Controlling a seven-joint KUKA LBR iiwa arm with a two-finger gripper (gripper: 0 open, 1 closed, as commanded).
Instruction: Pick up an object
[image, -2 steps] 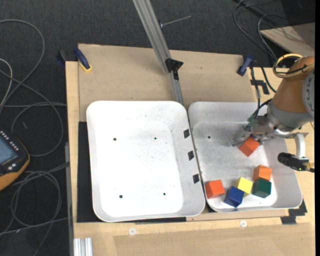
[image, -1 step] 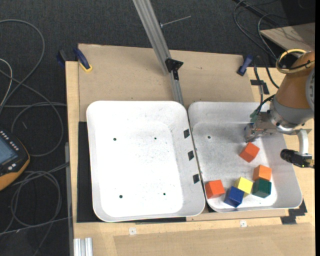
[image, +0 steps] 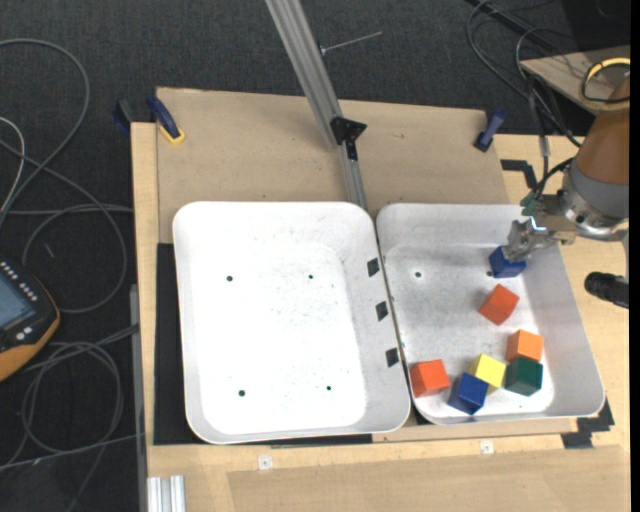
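Note:
My gripper hangs low over the back of the right bin, reaching in from the right. A small blue block sits at its fingertips, its top edge covered by the grey fingers, which look closed on it. Loose in the same bin are an orange-red block in the middle and, along the front wall, an orange block, a blue block, a yellow block, a green block and another orange block.
The left bin lies beside the right one, with black clips along the shared wall. A slanted metal rail crosses the bench behind the bins. Blue clamps hold the board's back corners.

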